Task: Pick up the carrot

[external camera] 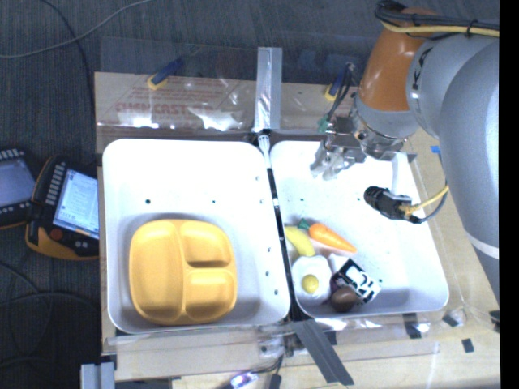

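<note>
1. Over the far end of the right bin hangs the gripper, nothing between its fingers; how wide they stand I cannot tell
2. The carrot lies lower in that bin, near the divider, well apart from the gripper, green top toward the left
3. A yellow banana-like piece lies just beside the carrot, with a fried egg, a black-and-white object and a brown item below
4. The left bin holds a yellow divided tray
</note>
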`<state>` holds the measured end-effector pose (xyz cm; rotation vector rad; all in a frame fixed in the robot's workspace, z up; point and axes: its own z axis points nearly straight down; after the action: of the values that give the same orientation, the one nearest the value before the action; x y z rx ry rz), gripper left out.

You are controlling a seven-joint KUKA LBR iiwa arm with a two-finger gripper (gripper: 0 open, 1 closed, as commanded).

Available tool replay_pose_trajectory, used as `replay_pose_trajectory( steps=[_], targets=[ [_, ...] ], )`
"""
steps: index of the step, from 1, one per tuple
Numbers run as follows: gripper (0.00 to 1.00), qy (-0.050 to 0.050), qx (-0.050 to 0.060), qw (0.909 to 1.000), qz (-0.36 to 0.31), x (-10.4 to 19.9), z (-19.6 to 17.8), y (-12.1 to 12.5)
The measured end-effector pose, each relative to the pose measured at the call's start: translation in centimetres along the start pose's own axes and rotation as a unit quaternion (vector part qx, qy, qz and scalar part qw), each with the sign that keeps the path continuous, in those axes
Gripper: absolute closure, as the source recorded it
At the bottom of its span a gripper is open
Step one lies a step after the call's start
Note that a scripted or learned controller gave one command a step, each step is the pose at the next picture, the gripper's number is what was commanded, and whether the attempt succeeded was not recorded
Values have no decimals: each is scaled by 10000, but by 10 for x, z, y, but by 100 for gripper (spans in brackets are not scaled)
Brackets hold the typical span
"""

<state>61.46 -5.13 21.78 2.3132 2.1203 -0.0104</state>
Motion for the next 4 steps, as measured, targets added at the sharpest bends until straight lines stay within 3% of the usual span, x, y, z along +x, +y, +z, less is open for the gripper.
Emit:
replay_pose_trajectory(
  steps=[1,2,3,4],
  targets=[
    [0,-1,-1,10000,-3,0,0,0],
    [0,22,11,9995,-323,-27,36,-64],
    [0,23,13,9985,-553,-61,117,-47],
    [100,47,23,9984,-561,-59,109,-48]
  ],
)
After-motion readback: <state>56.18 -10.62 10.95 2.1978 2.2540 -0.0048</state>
